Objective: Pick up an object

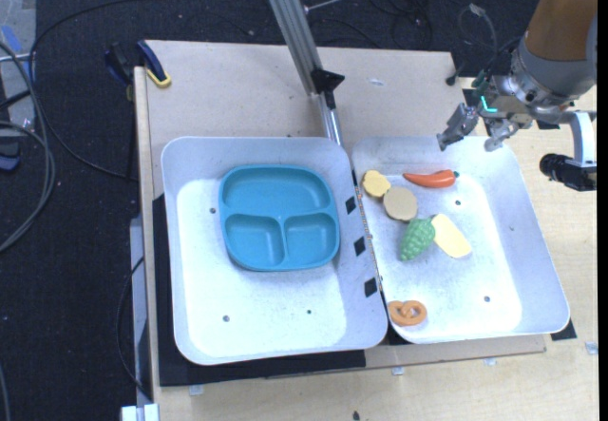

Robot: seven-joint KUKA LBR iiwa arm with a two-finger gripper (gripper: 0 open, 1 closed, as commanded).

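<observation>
gripper (472,131) fingers spread, nothing between them, above right bin (532,248) far edge | chili pepper (429,179) nearest | risk: we judge the thin pepper could slip sideways as fingers close

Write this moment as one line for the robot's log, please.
end effector: open, above right bin's far edge, holding nothing | right bin: chili, broccoli, pretzel | left bin: blue tray
</observation>
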